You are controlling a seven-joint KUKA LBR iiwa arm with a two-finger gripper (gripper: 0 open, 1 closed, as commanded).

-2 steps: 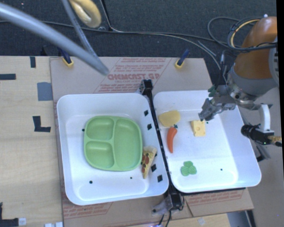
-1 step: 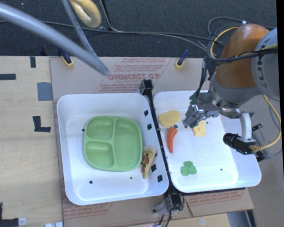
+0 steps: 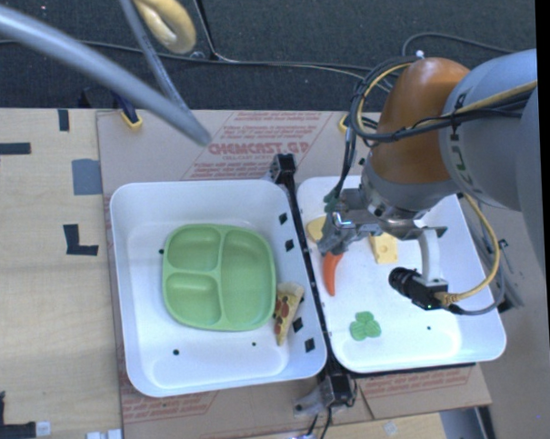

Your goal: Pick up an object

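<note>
**Arm poised over carrot in right-hand bin**

The grey arm, banded in orange, is seen reaching over the right bin, its gripper lowered at the bin's left wall. An orange carrot is seen directly below the gripper, its upper end touching or hidden by it; whether it is gripped cannot be told. A yellow cheese piece is seen just right of the carrot, another yellow piece just above it, and a green broccoli piece lower down. In the left bin, left of the carrot, a green divided plate is laid, with a pizza slice at its lower right edge.
</note>
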